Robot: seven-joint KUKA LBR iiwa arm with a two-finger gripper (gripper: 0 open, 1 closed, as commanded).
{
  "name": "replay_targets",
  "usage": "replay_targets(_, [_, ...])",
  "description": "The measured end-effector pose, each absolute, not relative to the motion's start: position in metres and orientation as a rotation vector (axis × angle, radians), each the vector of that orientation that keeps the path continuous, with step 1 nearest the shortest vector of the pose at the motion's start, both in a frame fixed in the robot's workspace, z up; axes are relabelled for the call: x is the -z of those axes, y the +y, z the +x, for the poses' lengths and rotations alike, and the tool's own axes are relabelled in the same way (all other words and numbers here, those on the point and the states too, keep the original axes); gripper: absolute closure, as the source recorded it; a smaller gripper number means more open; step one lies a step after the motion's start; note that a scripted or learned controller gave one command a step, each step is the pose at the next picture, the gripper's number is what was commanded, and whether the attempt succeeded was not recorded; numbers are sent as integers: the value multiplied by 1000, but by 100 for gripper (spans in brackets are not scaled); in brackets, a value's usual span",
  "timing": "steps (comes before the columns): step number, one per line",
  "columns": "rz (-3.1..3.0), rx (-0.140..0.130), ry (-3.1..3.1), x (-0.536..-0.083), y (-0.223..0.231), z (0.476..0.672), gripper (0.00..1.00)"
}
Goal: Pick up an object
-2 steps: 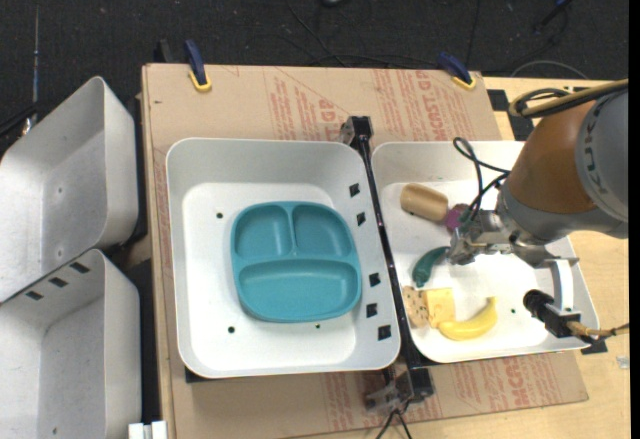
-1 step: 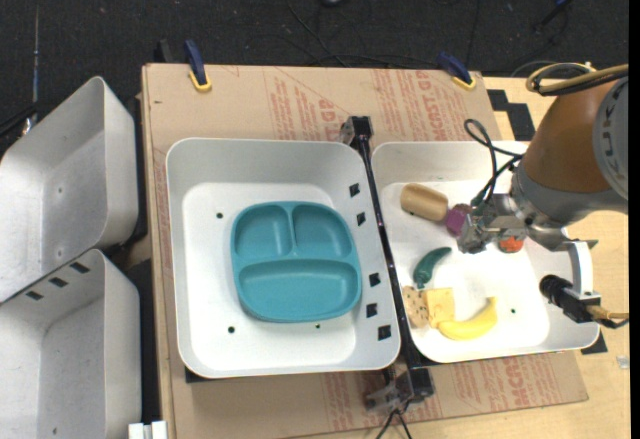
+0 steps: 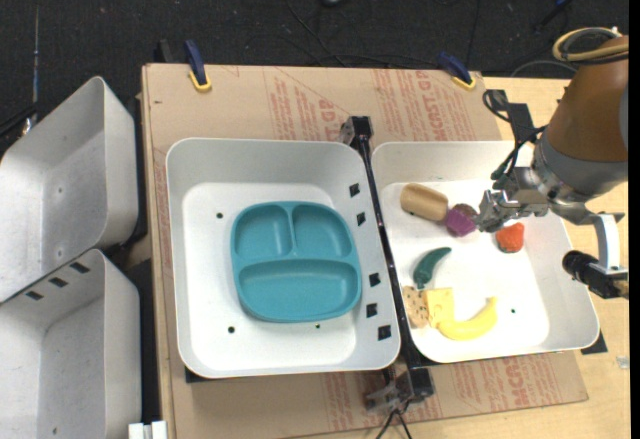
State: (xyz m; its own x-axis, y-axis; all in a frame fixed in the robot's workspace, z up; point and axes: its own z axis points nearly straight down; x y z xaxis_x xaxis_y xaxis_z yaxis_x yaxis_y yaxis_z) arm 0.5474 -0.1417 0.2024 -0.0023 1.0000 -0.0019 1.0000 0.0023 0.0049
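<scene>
The purple object (image 3: 461,220), small and rounded, lies in the right bin (image 3: 570,322) near its upper middle, just beside the right end of a tan cylindrical piece (image 3: 425,201) that looks like a bread roll or cork-coloured block. The gripper (image 3: 492,212) sits low over this spot, right next to the purple object on its right side; whether its fingers are spread or closed cannot be told from this slant, and nothing can be seen between them. Just right of the gripper lies a small orange-red item (image 3: 511,238) (perhaps a toy tomato or carrot end). Lower in the same bin lie a dark green pepper-like piece (image 3: 431,265), a yellow banana (image 3: 470,321), a yellow cheese-like wedge (image 3: 438,304) touching the banana's left end, and a speckled cracker (image 3: 411,305) at the bin's left wall.

The left bin (image 3: 195,227) holds a teal divided plate (image 3: 296,260) with three compartments, lying flat near its centre. The arm (image 3: 590,132), grey with an orange-brown upper section, reaches in from the right edge. Both bins rest on a cardboard-covered bench (image 3: 300,102).
</scene>
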Motion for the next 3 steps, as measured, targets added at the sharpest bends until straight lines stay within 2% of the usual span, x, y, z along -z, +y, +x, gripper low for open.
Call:
replay_targets(1, [2216,-2,2222,-224,-142,548,100])
replay_targets(2, [2215,-1,2231,-223,-96,551,100])
replay_targets(3, [2212,-4,2230,-232,-49,567,100])
